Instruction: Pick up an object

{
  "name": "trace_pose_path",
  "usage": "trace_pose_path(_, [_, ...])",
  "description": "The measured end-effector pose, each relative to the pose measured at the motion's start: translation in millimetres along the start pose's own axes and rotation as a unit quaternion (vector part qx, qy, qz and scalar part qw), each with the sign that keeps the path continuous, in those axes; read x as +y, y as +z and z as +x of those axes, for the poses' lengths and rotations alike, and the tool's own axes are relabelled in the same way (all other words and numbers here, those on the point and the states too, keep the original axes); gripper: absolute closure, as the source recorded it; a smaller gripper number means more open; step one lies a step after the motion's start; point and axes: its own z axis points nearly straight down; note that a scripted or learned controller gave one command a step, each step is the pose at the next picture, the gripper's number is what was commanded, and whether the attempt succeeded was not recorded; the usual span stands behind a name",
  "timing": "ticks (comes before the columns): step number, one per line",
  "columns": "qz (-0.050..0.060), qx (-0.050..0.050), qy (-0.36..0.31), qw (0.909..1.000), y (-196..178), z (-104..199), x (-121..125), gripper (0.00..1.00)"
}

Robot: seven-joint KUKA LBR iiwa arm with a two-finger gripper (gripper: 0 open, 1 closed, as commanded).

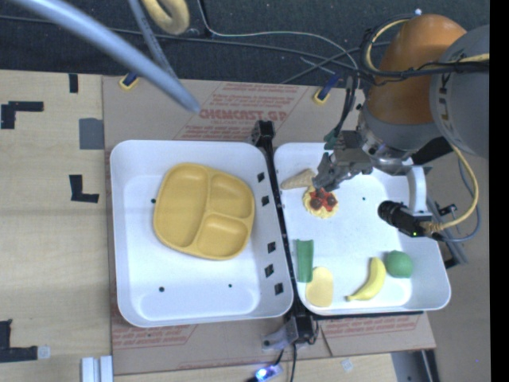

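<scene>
**Gripper over the right bin**

From above, I am hanging my gripper (328, 183) over the right bin (433, 293), just above a round yellow toy with red topping (321, 204); I cannot tell its state. A cone (296, 181) is lying just beside. A banana (368, 281) and green ball (398, 263) are sitting nearer the front. A yellow tray (203, 211) is resting in the left bin (127, 237).

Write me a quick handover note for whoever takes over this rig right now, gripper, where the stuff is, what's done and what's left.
Gripper: low in the right bin, over the small red-topped piece; finger state unreadable.
Right bin also holds a tan cone piece, green block, pale yellow piece, banana and green ball.
Left bin holds the yellow divided plate.
Done: nothing visibly lifted.
Left: grasp and lift one object.
</scene>
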Motion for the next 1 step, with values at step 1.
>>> trace_pose_path(1, [0.0, 0.0, 0.0, 1.0, 2.1, 53.0, -13.4, 1.0])
